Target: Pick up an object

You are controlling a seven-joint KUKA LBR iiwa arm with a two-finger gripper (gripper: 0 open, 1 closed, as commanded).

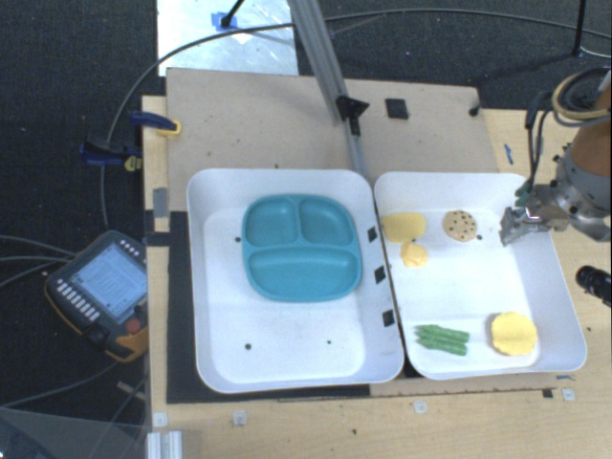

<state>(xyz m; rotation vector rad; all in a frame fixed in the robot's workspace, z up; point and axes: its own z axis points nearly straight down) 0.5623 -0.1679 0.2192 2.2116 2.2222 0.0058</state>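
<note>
My gripper [511, 228] hangs over the right edge of the right bin [478, 285], level with the cookie [460, 225], which lies a short way to its left. Nothing shows between its fingers. Two yellow pieces lie near the bin's left wall: a larger one [404, 226] and a small one [414, 254] just below it. Green beans [443, 338] rest at the bin's front, with a round yellow piece [513, 334] to their right.
The left bin [220, 352] holds a teal divided plate [301, 248]. A slanted metal pole [325, 55] crosses the back of the bench. A teach pendant [100, 290] sits off the bench at left.
</note>
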